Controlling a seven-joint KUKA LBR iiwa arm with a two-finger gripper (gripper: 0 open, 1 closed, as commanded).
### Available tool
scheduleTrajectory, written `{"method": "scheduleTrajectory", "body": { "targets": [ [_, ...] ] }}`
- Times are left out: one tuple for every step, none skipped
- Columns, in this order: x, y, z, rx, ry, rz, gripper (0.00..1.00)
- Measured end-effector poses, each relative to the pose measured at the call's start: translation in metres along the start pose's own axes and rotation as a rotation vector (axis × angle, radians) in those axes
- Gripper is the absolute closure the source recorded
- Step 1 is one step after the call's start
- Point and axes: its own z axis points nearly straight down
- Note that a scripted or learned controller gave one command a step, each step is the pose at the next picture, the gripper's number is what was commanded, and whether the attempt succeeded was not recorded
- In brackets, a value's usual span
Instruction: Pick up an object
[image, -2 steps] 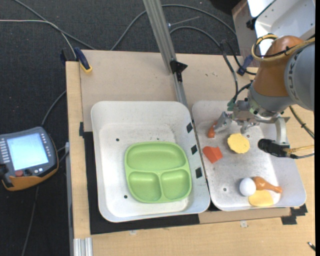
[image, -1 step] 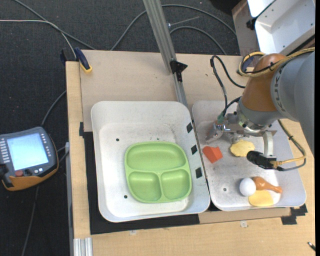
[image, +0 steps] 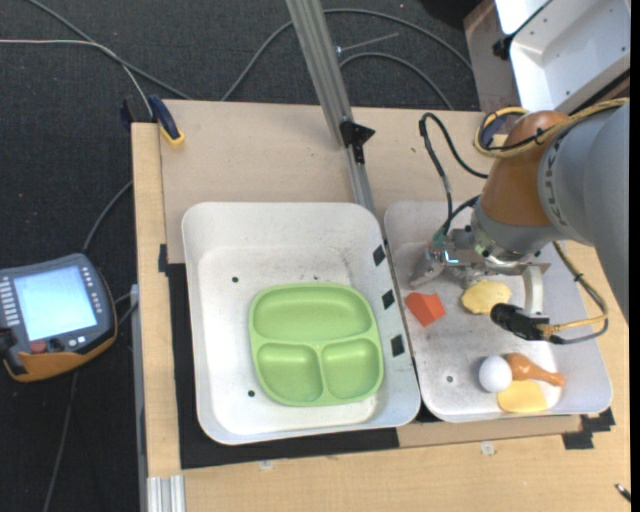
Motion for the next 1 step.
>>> {"method": "scheduleTrajectory", "body": {
  "targets": [
    [-0.0011, 0.0016, -0.013, -0.006, -0.003, 0.001, 1.0]
  ]
}}
